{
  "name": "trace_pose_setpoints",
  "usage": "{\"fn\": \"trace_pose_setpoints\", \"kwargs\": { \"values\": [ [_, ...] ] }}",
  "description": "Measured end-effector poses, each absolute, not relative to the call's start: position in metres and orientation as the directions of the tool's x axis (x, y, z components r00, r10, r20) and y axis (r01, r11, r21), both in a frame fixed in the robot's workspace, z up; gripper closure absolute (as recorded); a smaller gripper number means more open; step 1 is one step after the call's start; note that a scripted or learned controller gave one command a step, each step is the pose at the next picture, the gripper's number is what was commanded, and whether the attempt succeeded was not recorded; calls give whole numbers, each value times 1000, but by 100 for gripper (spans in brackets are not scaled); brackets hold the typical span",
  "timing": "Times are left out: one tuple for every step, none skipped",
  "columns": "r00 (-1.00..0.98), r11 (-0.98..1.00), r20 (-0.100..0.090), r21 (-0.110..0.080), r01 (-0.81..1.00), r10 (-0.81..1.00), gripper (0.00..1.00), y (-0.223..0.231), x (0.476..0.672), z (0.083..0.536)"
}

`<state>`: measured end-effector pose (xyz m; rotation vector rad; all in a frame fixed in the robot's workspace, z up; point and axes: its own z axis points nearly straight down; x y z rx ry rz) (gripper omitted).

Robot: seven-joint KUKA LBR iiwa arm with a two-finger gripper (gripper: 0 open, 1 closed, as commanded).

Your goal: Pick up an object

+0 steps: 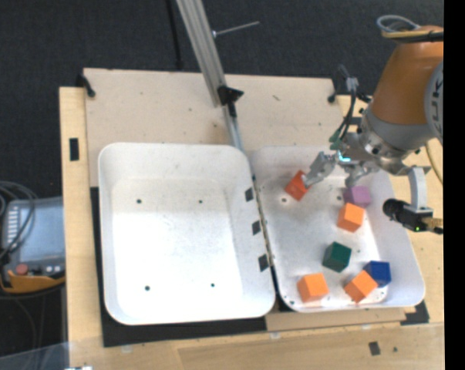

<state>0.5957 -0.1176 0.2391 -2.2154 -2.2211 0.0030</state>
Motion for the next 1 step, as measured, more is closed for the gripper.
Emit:
{"fn": "trace_pose_setpoints", "kwargs": {
  "values": [
    [-2, 2, 2, 1, 1000, 1000, 0, -118, 597, 242]
  ]
}}
